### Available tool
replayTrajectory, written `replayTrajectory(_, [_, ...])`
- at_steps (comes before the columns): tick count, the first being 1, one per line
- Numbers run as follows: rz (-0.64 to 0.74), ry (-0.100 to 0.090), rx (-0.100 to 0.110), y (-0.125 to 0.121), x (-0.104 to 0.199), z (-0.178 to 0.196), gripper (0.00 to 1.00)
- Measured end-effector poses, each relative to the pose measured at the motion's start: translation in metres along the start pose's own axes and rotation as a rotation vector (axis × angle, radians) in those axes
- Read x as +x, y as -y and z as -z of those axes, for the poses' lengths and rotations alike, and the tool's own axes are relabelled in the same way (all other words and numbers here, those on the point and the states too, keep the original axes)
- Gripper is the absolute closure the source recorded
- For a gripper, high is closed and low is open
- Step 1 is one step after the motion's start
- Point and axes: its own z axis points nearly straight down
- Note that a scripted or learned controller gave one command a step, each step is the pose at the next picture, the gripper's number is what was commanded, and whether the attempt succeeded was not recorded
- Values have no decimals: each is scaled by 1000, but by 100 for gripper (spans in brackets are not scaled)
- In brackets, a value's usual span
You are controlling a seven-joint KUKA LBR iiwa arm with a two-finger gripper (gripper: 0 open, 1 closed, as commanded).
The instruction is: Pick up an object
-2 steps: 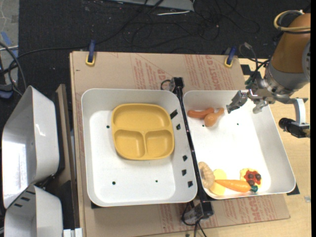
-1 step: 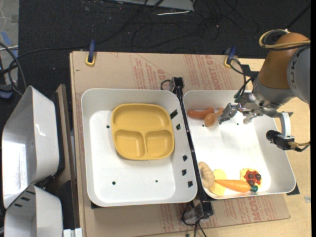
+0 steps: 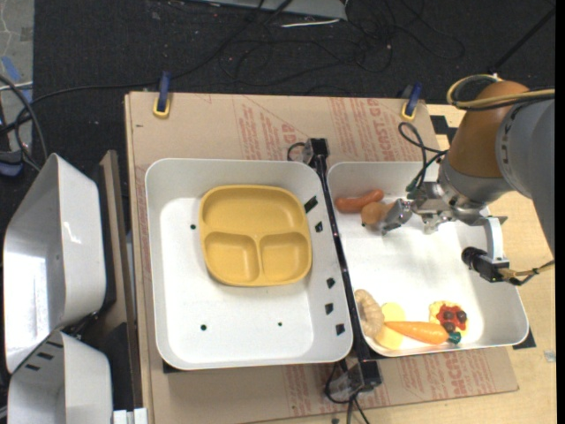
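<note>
The two white bins (image 3: 172,263) look like smooth, slightly glossy plastic, as does the matt yellow divided plate (image 3: 256,235). Beneath them the bench top (image 3: 265,117) appears to be printed brown cardboard, dull and flat.

Single fixed overhead view, slanting down on both bins (image 3: 168,263).

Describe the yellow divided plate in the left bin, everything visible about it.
The yellow plate is a rounded-square tray, matte and plastic-looking, with three compartments: one wide section across the far side and two smaller ones on the near side, split by raised ridges. It lies flat and upright on the floor of the left bin, toward its far half, holding nothing. Nothing touches it but the bin floor.
</note>
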Motion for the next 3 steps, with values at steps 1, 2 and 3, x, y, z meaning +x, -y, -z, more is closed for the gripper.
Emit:
replayTrajectory(1, [0,2,-8,-2,0,14,100])
replayTrajectory(2, [3,3,-13,-10,-5,62,100])
replayTrajectory(3, [5,2,-13,-13,1,107,100])
